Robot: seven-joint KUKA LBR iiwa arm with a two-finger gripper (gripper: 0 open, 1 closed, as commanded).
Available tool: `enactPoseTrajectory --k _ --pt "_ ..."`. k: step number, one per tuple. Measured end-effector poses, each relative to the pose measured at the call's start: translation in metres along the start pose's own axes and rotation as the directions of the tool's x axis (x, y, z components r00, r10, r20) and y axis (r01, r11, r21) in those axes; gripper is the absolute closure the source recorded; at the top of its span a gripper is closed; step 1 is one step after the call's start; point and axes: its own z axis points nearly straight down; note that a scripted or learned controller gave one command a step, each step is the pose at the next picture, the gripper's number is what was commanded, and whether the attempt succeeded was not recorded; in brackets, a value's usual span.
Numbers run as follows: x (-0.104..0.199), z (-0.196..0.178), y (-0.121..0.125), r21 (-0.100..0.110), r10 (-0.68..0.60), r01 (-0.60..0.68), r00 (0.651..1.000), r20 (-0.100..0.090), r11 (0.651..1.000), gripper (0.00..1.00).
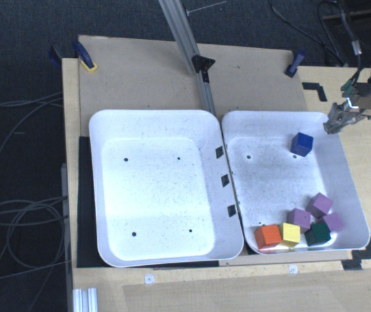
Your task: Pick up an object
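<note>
Dark carpet floor (23, 18), trailing cables (16, 194)

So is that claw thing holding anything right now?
Gripper: over the right bin's far edge, nothing visibly held; open or closed cannot be told.

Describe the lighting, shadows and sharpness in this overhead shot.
Camera view: even, soft light, with no hard glare on the white bins; the blue cube casts only a faint shadow; the clustered blocks look slightly soft; the claw at the right edge is blurred, its detail unclear.
</note>
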Motion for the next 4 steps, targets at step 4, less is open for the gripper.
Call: enactPoseTrajectory --k 4 --pt "0.217 -0.013 0.011 0.007 -0.005 0.005 1.0 -0.004 1.0 1.0"
